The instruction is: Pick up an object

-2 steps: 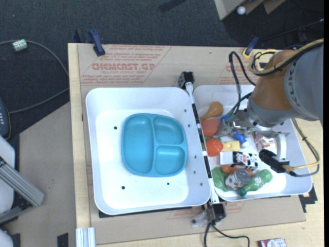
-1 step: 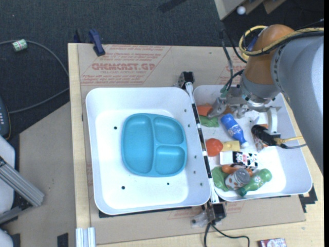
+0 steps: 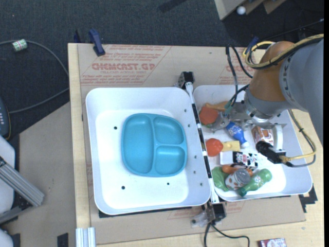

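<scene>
The gripper [image 3: 229, 120] hangs low over the upper left part of the right bin [image 3: 295, 169], at the end of the arm [image 3: 288, 81] that reaches in from the right. Whether it is spread or pressed together cannot be told from this angle, and nothing can be seen held in it.

An orange-red lump [image 3: 208, 115] lies just to the left of the gripper, near the wall the two bins share. It may be touching the gripper. A blue object [image 3: 236, 131] sits just below the gripper and close to it.

The rest of the bin is crowded. A red-brown packet [image 3: 262, 136] lies right of the blue object, partly under the wrist. Lower down, a second orange piece [image 3: 213, 147] rests beside a small yellow block [image 3: 232, 145]. Under these sits a black-and-white toy [image 3: 246, 159]. Along the bottom wall, green pieces [image 3: 258, 181] press around a grey round thing [image 3: 240, 178]. These things lie so close together that several touch.

The left bin [image 3: 95, 112] holds a blue divided plate [image 3: 153, 144], which lies flat near its middle, well apart from the gripper. Both bins rest on the desk [image 3: 133, 68].
</scene>
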{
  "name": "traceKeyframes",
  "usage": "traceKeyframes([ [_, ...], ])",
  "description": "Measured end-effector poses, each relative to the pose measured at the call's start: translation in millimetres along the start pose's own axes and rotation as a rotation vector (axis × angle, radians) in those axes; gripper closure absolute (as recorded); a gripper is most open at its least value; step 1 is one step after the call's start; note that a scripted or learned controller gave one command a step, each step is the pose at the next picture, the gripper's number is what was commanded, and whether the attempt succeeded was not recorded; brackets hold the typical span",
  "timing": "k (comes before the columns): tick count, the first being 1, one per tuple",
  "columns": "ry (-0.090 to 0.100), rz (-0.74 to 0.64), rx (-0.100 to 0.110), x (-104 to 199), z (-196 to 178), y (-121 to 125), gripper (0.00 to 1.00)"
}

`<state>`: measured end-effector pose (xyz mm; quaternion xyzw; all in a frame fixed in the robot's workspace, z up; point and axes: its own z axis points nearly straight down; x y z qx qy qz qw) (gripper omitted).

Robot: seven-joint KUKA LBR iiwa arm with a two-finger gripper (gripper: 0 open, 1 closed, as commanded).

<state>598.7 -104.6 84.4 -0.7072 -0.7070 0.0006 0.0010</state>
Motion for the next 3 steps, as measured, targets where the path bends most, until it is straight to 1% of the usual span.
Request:
traceKeyframes([
  [1,0.0,0.0,-0.002,0,-10,1,1.0],
  [2,0.0,-0.002,-0.003,91,-100,-36,1.0],
  [3,0.0,-0.002,0.0,137,-121,-59,1.0],
])
